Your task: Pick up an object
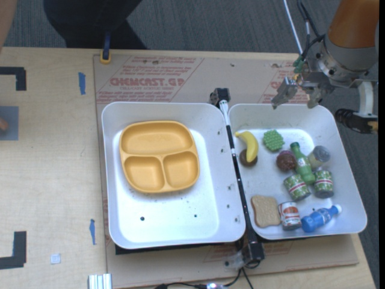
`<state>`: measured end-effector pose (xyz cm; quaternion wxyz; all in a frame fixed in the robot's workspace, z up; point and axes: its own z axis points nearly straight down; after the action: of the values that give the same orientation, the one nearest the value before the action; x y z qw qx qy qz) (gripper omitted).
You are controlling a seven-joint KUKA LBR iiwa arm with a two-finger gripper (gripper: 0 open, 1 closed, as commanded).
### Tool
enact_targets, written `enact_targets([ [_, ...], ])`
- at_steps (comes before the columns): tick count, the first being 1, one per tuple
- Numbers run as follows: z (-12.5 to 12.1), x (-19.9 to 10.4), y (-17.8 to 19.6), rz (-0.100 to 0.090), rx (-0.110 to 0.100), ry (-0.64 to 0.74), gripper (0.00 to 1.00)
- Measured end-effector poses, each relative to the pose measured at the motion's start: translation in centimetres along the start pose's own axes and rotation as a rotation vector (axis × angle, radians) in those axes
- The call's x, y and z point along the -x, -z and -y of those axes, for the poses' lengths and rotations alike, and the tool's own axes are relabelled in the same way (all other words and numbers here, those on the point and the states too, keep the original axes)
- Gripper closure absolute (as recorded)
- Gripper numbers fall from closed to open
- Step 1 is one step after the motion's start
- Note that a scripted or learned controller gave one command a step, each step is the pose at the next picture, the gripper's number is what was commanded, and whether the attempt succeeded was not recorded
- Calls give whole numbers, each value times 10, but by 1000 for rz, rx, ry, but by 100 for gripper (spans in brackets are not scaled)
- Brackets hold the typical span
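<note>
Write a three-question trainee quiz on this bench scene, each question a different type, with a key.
1. True or false: the yellow divided plate lies in the same bin as the banana.
2. Multiple choice: the gripper is above the A) left bin's centre, B) right bin's far rim, C) slice of bread.
3. Fill in: the blue bottle lies at the right bin's ___ edge.

Key: 1 false; 2 B; 3 near.

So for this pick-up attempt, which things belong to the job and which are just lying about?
Job: gripper, open, above the right bin; pickable toys there: banana, green bottle, blue bottle, bread slice.

Lying about: yellow divided plate, left bin.
</note>
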<state>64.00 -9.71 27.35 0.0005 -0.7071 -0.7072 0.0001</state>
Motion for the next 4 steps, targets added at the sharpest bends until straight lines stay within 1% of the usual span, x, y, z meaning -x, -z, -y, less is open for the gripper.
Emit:
enact_targets([
  [1, 10, 2, -151, 0, -3, -1, 0],
  [2, 37, -4, -186, 3, 6, -2, 0],
  [3, 35, -4, -175, 3, 12, -2, 100],
  [4, 100, 95, -186, 6, 6, -2, 100],
])
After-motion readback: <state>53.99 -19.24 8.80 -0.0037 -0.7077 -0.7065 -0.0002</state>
